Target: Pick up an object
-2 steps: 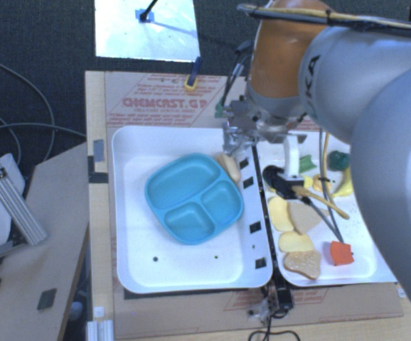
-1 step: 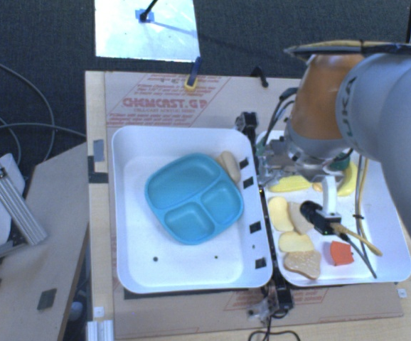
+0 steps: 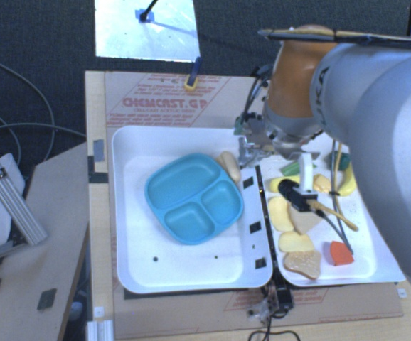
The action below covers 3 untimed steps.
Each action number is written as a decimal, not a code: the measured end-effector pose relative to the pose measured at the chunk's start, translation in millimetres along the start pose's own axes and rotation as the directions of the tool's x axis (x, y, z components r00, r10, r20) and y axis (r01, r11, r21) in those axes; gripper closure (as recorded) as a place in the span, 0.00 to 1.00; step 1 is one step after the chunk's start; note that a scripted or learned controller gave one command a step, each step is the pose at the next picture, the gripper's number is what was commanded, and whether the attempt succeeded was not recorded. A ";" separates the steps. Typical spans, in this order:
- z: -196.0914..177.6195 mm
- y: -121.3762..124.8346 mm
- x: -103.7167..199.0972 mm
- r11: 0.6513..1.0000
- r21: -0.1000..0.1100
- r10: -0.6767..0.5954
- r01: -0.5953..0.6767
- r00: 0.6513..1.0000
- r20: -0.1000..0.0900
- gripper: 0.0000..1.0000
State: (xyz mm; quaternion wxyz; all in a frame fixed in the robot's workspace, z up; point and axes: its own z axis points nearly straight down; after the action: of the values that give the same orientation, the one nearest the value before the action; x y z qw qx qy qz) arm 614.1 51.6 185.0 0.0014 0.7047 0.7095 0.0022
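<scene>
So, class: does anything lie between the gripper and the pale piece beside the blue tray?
Nothing visible does. The gripper hangs at the left bin's right edge, close above the pale piece that lies against the blue tray.

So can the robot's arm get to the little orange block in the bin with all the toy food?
Probably yes. The orange block lies near the front corner of the right bin with nothing on top of it, and the arm already reaches over that bin. A wooden stick lies close beside it.

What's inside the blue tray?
Nothing that I can see: all three sections of the blue tray look bare. It lies in the left bin, and a small tan piece rests beside its rim, not in it.
</scene>
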 end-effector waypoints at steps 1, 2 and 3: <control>-10.4 -0.8 -1.4 1.000 0.001 -0.001 0.001 1.000 0.000 1.00; -18.1 -29.2 41.4 1.000 0.006 -0.001 0.001 1.000 -0.001 1.00; -103.4 -129.7 37.1 1.000 0.002 0.002 -0.002 1.000 -0.003 1.00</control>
State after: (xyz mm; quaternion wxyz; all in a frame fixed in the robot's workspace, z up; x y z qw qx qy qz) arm 483.6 87.7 287.8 -0.0001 0.7054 0.7088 0.0025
